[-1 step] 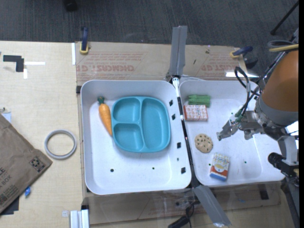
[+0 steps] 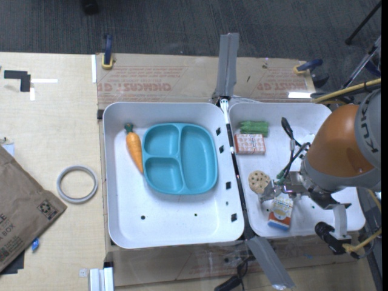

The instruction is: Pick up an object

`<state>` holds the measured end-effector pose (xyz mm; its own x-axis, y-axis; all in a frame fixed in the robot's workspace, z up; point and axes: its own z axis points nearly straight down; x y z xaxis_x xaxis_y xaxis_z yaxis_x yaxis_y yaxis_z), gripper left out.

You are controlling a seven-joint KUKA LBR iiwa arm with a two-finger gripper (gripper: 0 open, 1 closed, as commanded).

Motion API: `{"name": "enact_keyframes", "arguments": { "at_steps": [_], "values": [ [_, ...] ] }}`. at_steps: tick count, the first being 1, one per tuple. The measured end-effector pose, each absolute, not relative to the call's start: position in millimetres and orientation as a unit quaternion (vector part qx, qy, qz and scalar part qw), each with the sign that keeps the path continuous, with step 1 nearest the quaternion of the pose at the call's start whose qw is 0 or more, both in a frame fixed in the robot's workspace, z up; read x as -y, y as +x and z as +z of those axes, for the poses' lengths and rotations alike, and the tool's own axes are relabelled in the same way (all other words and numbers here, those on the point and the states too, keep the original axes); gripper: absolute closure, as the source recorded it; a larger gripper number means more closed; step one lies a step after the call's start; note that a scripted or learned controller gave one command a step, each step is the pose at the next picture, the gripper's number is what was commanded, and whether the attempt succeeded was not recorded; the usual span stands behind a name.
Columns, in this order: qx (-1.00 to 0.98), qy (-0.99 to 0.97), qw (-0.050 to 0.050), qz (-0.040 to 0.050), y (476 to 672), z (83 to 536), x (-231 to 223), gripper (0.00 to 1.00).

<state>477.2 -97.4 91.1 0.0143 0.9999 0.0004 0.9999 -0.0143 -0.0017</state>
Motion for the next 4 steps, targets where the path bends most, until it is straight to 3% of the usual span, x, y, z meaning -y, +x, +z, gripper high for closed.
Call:
{"name": "enact_keyframes", "arguments": {
  "at_steps": [1,2,3,4],
  "values": [
    [0.754,-0.657,0.0,0.0001,556.0,92,117,0.0],
    [0.809,-0.587,0.0,0.0002,617.1,172,104,0.0],
    [0.842,-0.539,0.0,0.0003,585.3,92,99,0.0],
    [0.841,-0.541,-0.005,-0.0008,587.7,105,101,1.0]
  ]
}}
